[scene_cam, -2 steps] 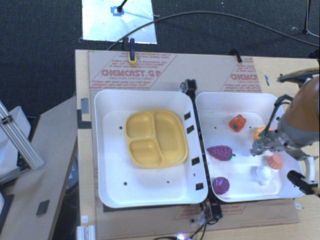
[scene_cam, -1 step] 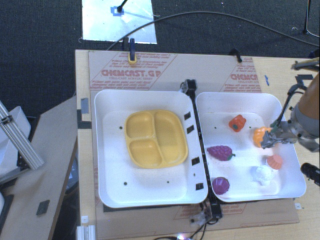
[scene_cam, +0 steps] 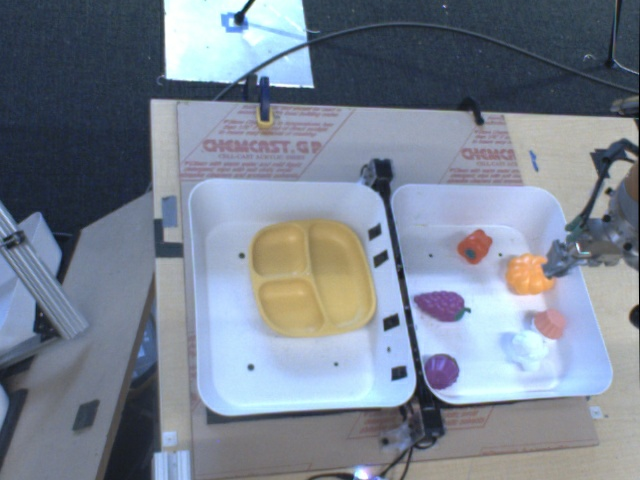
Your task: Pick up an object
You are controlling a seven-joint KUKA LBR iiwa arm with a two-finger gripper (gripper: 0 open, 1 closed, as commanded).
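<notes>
A robot gripper [scene_cam: 556,262] reaches in over the right rim of the right-hand bin [scene_cam: 440,200], its tip meeting the orange toy [scene_cam: 526,274] that sits near that rim; whether the jaws are spread or clamped cannot be told from this angle, and the toy appears to rest on the bin floor, so the pick looks begun but not completed. Sharing the bin are a red-orange piece [scene_cam: 475,247], a purple grape cluster [scene_cam: 441,305], a purple round fruit [scene_cam: 441,370], a salmon-pink piece [scene_cam: 549,323] and a white item [scene_cam: 527,347], the last two near enough to crowd the lift. A yellow divided tray [scene_cam: 310,276] lies in the left bin [scene_cam: 215,268] on the table [scene_cam: 560,148]
</notes>
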